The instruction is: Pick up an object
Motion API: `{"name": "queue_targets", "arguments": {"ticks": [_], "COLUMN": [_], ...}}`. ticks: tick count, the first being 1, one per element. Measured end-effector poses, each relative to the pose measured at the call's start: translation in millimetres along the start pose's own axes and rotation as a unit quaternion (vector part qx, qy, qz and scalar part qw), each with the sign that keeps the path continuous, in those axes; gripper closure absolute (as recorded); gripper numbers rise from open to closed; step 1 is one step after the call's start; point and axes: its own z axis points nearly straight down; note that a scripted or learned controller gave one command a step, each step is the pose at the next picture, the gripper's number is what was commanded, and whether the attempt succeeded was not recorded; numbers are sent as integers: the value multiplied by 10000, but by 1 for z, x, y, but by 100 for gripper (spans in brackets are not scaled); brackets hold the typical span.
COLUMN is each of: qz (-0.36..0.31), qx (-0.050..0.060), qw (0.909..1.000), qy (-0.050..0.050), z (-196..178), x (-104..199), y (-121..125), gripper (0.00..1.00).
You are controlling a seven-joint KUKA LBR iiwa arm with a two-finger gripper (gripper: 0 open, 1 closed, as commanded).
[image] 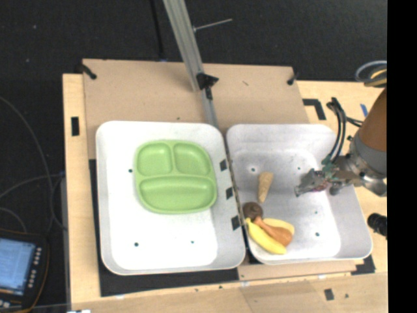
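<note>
Here the claw [307,186] hangs over the right bin [339,240], whether spread I cannot tell, right of the tan cone [264,186], so it should centre over that cone, clear of the banana [264,238] below, before descending.

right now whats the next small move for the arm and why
Probably a short move toward the left and down, to bring the gripper over the tan cone-shaped piece. The gripper sits above the right bin floor with nothing visibly in it, and the cone lies alone just beside it, apart from the crowded yellow banana pile at the bin's near corner, so it looks the easiest pick.
</note>
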Motion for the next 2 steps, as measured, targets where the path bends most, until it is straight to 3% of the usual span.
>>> {"name": "queue_targets", "arguments": {"ticks": [1,2], "qz": [6,15], "qx": [-2,29], "qw": [10000,10000], "qy": [1,0], "z": [0,56], "x": [0,9], "y": [0,-2], "gripper": [0,0]}}
